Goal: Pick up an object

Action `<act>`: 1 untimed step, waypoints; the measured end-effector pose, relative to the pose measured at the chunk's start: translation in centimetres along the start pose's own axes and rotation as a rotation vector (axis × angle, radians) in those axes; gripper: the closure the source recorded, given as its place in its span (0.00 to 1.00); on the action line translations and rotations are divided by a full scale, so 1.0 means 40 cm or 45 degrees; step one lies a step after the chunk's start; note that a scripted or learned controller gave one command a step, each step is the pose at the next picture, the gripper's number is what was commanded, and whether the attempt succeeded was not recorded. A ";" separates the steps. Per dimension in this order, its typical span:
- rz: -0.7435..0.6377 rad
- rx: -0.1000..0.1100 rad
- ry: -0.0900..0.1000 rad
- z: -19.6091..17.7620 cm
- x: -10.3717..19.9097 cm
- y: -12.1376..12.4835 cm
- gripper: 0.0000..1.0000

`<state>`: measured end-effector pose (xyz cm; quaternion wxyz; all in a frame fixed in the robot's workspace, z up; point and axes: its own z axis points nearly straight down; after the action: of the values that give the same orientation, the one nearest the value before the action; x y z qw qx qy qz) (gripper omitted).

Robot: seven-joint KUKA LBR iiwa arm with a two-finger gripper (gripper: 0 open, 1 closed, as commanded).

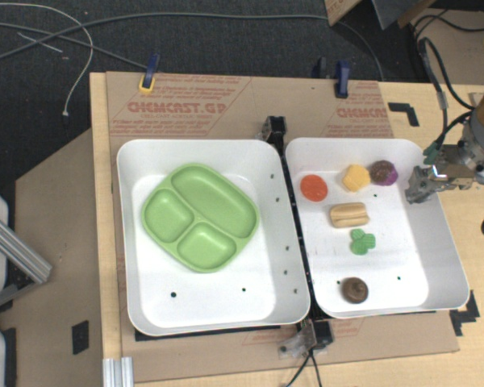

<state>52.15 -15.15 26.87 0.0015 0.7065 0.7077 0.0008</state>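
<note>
In the right bin (411,256) lie several small toy foods: an orange-red round piece (313,187), a yellow piece (356,177), a purple piece (382,172), a tan hot-dog bun (348,214), a green broccoli piece (361,242) and a brown doughnut (354,289). My gripper (423,184) hangs at the bin's right rim, a little right of the purple piece and apart from it. Nothing shows between its fingers.
The left bin (145,289) holds a green three-compartment plate (199,216). Clamps sit at the bench's back edge, and cables lie on the floor beyond. A metal bracket stands between the bins at the back.
</note>
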 end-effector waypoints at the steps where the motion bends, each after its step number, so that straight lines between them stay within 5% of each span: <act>1: -0.005 0.001 0.002 -0.001 0.101 0.056 1.00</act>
<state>54.37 -11.11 26.91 0.0008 0.7051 0.7091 0.0012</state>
